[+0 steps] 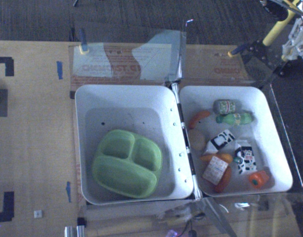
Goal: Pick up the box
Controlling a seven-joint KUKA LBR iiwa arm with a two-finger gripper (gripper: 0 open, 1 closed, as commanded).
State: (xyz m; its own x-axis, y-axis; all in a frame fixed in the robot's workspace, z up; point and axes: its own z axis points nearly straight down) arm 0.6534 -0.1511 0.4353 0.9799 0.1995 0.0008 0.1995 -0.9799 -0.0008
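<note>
Camera view places the box, a small tan-and-orange carton with a pale label, in the lower middle of the right bin, lying flat and slightly rotated. Judged from its look, it is light, stiff cardboard, smooth-faced and easily crushed at the corners; grip across the two long edges at mid-length. An orange carrot-like piece lies touching its lower right side, and a black-and-white carton sits just above it, so clearance is tight on those sides. A second black-and-white carton lies just to the right. A green divided plate occupies the left bin. Tool position relative to the box and its opening state cannot be told.
</note>
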